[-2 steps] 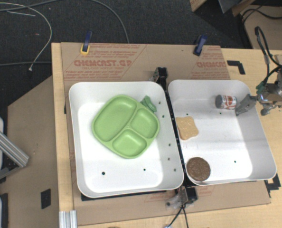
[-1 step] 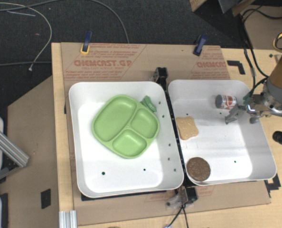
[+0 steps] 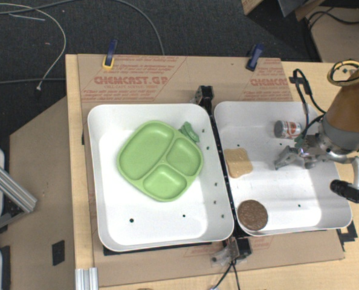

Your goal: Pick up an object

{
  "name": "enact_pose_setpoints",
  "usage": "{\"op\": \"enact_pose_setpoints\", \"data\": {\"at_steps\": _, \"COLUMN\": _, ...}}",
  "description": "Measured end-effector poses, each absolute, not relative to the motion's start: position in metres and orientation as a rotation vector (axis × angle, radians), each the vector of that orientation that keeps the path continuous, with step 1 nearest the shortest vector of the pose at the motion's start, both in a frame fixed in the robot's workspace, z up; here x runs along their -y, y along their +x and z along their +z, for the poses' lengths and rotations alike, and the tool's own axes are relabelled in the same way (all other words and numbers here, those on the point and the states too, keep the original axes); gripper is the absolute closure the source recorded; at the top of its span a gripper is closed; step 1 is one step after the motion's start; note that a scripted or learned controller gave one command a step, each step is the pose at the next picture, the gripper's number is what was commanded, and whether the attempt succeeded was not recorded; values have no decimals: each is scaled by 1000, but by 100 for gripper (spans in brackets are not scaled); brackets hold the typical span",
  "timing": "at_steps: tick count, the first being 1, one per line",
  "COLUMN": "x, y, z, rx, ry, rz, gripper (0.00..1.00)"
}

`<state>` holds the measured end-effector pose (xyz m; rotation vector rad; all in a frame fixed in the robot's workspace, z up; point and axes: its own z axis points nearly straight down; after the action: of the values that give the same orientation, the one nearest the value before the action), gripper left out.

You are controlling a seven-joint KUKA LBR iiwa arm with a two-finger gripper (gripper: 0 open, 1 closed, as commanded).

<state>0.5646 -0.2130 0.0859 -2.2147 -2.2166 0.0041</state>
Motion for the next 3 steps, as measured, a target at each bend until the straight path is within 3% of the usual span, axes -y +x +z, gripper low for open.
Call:
{"op": "enact_pose_setpoints", "data": {"at_steps": 1, "x": 213, "y": 565, "z": 85, "rx": 2219, "ry": -2219, "rz": 1, "gripper": 0}}
{"op": "enact_pose_setpoints", "data": {"at_steps": 2, "x": 213, "y": 566, "z": 97, "rx": 2222, "ry": -2220, "rz": -2, "gripper": 100}}
{"op": "enact_pose_setpoints", "data": {"at_steps": 3, "x": 217, "y": 576, "z": 146, "rx": 2227, "ry": -2225, "rz": -5, "gripper": 100}}
